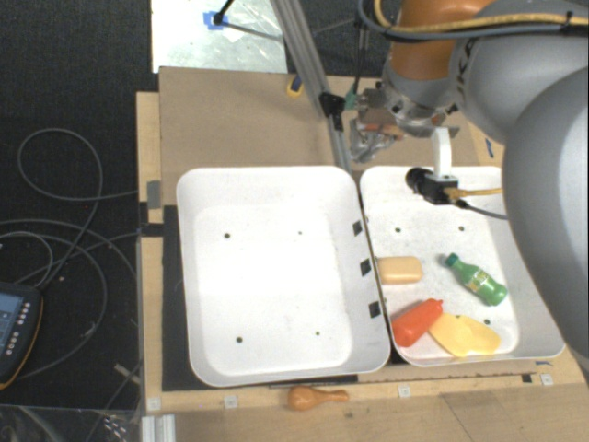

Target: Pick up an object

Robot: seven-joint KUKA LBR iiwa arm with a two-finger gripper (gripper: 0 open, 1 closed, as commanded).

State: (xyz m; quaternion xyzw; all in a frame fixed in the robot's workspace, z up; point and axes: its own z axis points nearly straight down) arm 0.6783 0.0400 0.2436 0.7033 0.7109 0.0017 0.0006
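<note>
The grey arm with its orange band [442,7] hangs over the far edge of the right shallow white bin [534,343], its gripper [368,141] above the rim; its state I cannot tell. Inside lie a yellow banana-like piece [467,335], red pepper-shaped toy [416,320], tan block [399,270] and green bottle [478,279].

Wide open floor fills the left bin [267,274], while in the right bin [405,219] a tan block [399,270], green bottle [477,279], red piece [416,321] and yellow piece [466,335] crowd the near half, leaving clear room toward the far end, under the grey arm [525,90].
</note>
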